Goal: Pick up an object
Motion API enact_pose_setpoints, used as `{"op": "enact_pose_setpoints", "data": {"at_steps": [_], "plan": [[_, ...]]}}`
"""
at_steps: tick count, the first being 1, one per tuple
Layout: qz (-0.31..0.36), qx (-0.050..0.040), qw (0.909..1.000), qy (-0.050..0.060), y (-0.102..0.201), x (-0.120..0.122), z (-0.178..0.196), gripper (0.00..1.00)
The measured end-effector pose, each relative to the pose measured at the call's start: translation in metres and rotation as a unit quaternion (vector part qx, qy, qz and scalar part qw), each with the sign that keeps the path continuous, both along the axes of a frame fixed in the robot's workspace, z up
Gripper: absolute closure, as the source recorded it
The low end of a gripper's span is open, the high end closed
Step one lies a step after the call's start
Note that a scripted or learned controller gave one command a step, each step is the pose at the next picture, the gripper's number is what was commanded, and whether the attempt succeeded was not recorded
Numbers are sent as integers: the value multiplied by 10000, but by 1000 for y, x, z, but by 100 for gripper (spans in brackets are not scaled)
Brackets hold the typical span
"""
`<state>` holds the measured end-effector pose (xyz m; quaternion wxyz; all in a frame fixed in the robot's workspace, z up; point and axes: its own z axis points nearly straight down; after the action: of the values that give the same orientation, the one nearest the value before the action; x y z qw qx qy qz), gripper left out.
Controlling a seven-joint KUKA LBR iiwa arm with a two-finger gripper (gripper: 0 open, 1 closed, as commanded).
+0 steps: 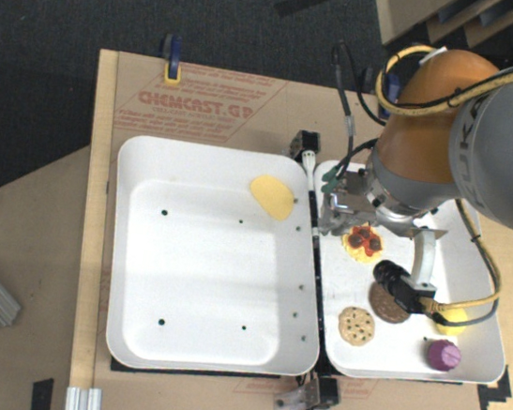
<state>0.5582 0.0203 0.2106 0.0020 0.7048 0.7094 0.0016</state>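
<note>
A yellow chip [272, 196] lies in the left bin; a cookie [355, 325], brown disc [388, 305], purple piece [443, 354] and red-yellow piece [363, 243] lie in the right.

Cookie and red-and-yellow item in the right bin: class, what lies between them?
In the camera view, a dark brown disc lies between the cookie and the red-and-yellow item.

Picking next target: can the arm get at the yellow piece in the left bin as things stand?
Probably yes. The yellow piece lies alone near the left bin's far right corner, nothing over it; the end effector sits over the adjacent bin.
</note>
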Motion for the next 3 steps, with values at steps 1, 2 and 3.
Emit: {"op": "enact_pose_setpoints", "data": {"at_steps": [1,2,3], "plan": [[3,10,10000,18,84,14,-23,100],[8,27,10000,-37,148,31,81,100],[-23,6,10000,2,144,49,102,100]]}}
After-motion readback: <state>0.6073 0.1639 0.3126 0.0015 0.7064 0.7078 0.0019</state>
